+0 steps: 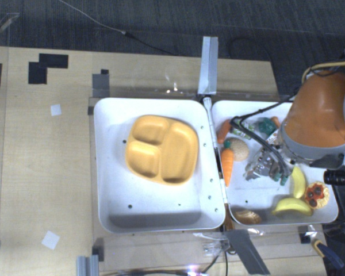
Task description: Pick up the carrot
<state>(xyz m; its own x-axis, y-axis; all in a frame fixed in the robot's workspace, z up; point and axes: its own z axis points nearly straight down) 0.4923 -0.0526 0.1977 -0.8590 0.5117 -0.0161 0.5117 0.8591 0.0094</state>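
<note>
Cannot tell whether fingers stand open or shut on gripper (267,168), low in right bin (333,214) among clutter. Carrot (226,164) lying just left of it, against that bin's left wall, pointing near. Bananas (294,197) to the gripper's near right; yellow tray (161,149) in left bin (112,211).

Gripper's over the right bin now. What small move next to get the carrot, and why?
Probably shift the gripper toward the bins' divider, then lower. The carrot lies against the right bin's divider-side wall, untouched, and the gripper sits nearer the bin's middle, beside the banana.
</note>
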